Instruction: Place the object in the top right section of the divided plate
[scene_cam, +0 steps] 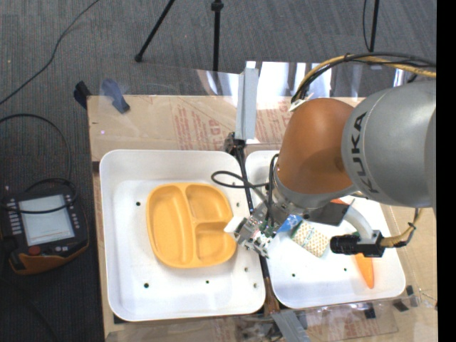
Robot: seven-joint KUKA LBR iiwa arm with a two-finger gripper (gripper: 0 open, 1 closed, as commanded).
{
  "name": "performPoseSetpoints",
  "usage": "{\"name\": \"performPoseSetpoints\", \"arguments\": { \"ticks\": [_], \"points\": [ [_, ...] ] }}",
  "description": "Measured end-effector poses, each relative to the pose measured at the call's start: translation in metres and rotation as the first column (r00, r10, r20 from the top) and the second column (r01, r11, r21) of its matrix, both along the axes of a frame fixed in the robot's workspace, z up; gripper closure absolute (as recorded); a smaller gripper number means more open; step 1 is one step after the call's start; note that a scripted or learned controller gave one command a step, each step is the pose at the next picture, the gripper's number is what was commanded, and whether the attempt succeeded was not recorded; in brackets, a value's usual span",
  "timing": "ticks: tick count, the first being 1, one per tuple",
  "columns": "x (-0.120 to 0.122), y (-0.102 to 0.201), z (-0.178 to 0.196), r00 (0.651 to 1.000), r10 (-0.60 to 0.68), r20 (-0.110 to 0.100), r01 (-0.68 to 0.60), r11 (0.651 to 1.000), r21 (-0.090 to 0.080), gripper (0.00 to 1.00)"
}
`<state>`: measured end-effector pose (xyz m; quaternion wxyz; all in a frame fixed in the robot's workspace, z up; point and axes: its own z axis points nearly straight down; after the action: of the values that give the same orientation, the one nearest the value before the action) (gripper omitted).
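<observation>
Dark grey carpet [64,34], tripod legs [214,20], cardboard-topped bench [164,120], perhaps a pendant [44,223]

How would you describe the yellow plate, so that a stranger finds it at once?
Look at the left white bin of the two. The divided plate lies flat in its middle, with the gripper at its right edge. It is the one yellow-orange thing there, moulded into three sections.

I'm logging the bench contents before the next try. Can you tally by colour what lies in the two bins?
Yellow: 1, the divided plate in the left bin
Orange: 1, a carrot-like piece in the right bin
White with green dots: 1, a small packet, right bin
Total: 3
</observation>
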<state>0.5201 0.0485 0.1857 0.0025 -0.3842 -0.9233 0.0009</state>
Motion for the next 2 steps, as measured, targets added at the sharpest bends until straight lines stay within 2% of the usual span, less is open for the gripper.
{"name": "performPoseSetpoints", "arguments": {
  "ticks": [1, 2],
  "points": [
    [0.049, 0.036, 0.0, 0.994, 0.113, 0.002, -0.113, 0.994, 0.0, 1.0],
    [0.039, 0.059, 0.0, 0.968, 0.25, 0.001, -0.25, 0.968, 0.001, 1.0]
  ]
}}
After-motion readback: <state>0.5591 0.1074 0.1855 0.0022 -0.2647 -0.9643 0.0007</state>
